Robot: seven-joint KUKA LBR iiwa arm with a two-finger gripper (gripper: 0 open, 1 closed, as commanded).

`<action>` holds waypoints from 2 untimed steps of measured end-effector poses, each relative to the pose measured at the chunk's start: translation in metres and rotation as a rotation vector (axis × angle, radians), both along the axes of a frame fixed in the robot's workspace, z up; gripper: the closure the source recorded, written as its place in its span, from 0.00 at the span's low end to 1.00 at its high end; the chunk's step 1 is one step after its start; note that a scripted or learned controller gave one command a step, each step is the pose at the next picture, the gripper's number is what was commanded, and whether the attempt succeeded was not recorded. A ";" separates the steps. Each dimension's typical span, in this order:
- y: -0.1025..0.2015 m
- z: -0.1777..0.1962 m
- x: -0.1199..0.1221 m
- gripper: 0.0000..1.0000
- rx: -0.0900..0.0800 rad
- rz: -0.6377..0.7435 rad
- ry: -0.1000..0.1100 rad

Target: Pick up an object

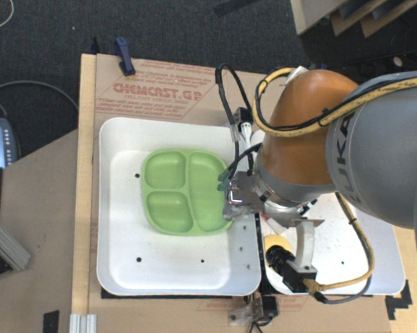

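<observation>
Tray (181,191) lies flat in left bin (113,262), arm's wrist (301,145) over its right edge w/ gripper (236,199) hidden beneath — can't tell jaw state — risk: shallow rim gives little bite, so tray prob slips or tips on lift.

One fixed camera looks down aslant on both white bins (110,211).

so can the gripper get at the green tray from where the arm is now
Probably yes: the green tray lies flat and uncovered in the left bin, and the arm's wrist hangs right at its right edge with nothing between.
</observation>
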State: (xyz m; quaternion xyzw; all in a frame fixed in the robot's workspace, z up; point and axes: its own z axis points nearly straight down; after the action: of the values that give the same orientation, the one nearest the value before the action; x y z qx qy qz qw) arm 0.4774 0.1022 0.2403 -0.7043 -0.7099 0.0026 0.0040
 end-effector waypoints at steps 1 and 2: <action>0.032 0.180 0.003 1.00 0.006 -0.002 -0.029; 0.031 0.033 0.000 1.00 -0.006 -0.010 0.006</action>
State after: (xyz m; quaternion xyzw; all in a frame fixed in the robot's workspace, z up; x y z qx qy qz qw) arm 0.4771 0.1336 0.2729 -0.7078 -0.7063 0.0068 0.0038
